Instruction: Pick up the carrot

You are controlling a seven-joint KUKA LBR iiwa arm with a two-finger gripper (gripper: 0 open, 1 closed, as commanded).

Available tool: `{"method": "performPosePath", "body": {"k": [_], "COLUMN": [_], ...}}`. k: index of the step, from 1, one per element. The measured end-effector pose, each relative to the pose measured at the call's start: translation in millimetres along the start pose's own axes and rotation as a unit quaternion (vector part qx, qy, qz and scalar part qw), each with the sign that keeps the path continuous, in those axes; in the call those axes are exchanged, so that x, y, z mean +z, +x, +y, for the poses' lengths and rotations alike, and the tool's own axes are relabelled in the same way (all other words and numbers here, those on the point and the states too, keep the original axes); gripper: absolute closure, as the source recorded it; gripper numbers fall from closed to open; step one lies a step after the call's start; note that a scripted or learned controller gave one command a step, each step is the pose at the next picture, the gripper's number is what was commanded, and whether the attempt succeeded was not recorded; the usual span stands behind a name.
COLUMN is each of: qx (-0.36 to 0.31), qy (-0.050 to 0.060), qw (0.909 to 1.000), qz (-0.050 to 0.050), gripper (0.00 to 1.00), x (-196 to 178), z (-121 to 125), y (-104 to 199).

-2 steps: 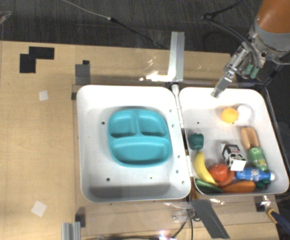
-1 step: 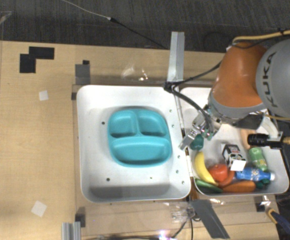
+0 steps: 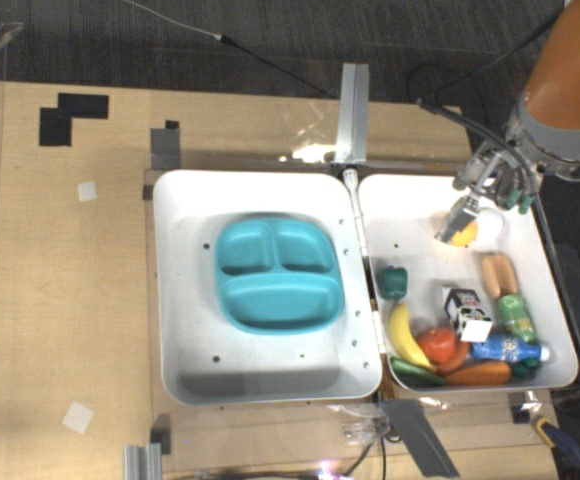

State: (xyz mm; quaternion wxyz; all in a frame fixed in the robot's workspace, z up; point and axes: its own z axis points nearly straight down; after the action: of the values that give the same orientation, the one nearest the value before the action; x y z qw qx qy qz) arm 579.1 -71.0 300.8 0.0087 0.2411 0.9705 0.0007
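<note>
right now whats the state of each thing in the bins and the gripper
gripper: above right bin's top, over a yellow piece
carrot: lying flat at right bin's bottom edge, ungrasped
banana: lying beside the tomato
blue bottle: on its side
teal tray: flat in left bin

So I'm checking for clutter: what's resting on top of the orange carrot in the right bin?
The red tomato and blue-labelled bottle rest against the orange carrot's upper side. Its left end is covered.
</note>
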Motion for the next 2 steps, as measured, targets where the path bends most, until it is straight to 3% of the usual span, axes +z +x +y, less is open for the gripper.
{"method": "performPosePath", "body": {"k": [1, 2], "qx": [0.040, 0.024], "qy": [0.003, -0.001], "qw": [0.9991, 0.9997], "qz": [0.008, 0.001], "gripper": [0.00, 0.00], "x": [93.7, -32.2], "z": [-1.0, 23.6], "y": [71.8, 3.0]}}
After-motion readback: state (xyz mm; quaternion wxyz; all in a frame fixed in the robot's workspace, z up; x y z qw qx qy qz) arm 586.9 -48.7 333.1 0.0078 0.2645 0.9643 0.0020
